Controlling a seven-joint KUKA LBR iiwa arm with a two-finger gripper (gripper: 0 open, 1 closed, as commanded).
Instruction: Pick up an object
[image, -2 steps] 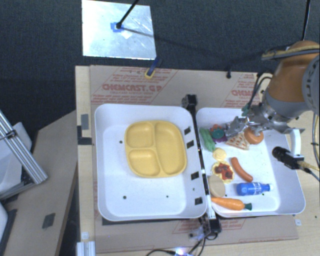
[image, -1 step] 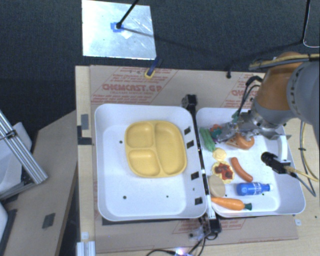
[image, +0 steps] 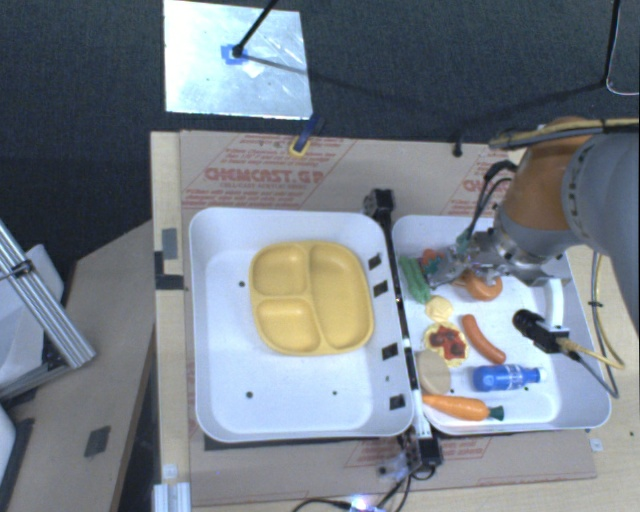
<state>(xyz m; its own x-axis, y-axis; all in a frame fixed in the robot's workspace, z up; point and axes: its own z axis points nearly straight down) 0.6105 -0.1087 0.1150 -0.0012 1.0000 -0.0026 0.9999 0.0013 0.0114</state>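
Front row, right bin (image: 585, 400): carrot (image: 455, 406) lying along the near wall; blue bottle (image: 506, 377) on its side just behind it; pale disc (image: 433, 372) against the inner wall

Middle row: small pizza round (image: 447, 341) just beside a sausage (image: 483, 339); yellow lump (image: 440, 308) behind them. Left bin (image: 215, 300) alongside, bearing a yellow divided plate (image: 308, 298)

Back row, likeliest candidates for the pick: green pod (image: 413, 279) along the inner wall; orange round piece (image: 485, 288); reddish piece (image: 432, 258) near the far corner

Gripper (image: 455, 265): low over the back row, between the reddish piece and the orange round piece. Whether it is spread or closed cannot be told; nothing is seen held

Hazards, as judged: the back-row pieces sit close together, so a descent may land between them and close on nothing, or nudge the green pod against the wall; rounded toy shapes may squirt sideways out of a pinch
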